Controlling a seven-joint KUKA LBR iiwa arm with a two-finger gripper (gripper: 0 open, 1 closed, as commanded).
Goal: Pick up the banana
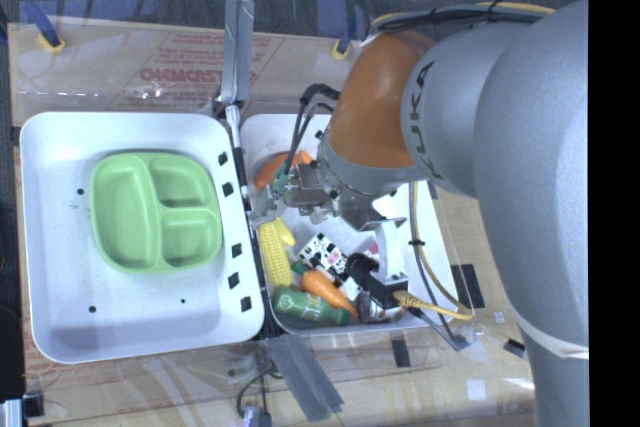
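Arm covers rt bin; banana not made out; can't tell gripper state

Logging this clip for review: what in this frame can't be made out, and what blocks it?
- Gripper: in the camera view the arm covers the fingers, so open or shut is unreadable.
- Banana: not identifiable; the arm hides much of the right bin.
- Orange item: partly hidden by the wrist.
- Items beside the corn and carrot: too small to identify.
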